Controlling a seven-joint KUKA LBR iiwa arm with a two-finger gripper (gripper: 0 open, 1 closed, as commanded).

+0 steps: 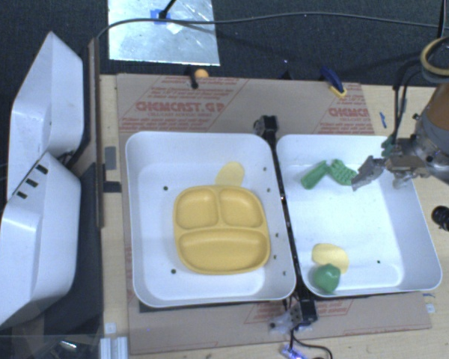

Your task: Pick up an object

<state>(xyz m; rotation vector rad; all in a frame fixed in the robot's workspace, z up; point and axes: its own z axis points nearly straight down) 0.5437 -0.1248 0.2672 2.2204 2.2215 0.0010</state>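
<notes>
Nearest the camera, at the front of the right bin (415, 271), a round green object (327, 278) is sitting just in front of a yellow lemon-shaped object (330, 256), the two touching. Both white bins are lying side by side on a brown printed board that is covering the worktop (209, 99), their inner walls meeting along a dark clamp strip. Filling most of the left bin (146, 200), a yellow divided plate (221, 228) with three compartments is lying flat, and a pale yellow round piece (230, 174) is resting just behind its far rim. Further back in the right bin, a green pod-shaped toy (313, 176) is lying at a slant, with a ridged green piece (342, 172) just beside it on the right. The tool (364, 174) is hanging over the rear of the right bin, just to the right of that ridged piece, its dark fingers pointing left and down; whether they are spread or closed cannot be told, and nothing is visibly sitting between them. Behind it the grey arm (441, 137) is reaching in from the right edge, with cables looping above it. Along the left side, a large white housing (37, 193) is standing, and at the far side a shiny metal sheet (163, 21) is lying on the dark floor.
</notes>
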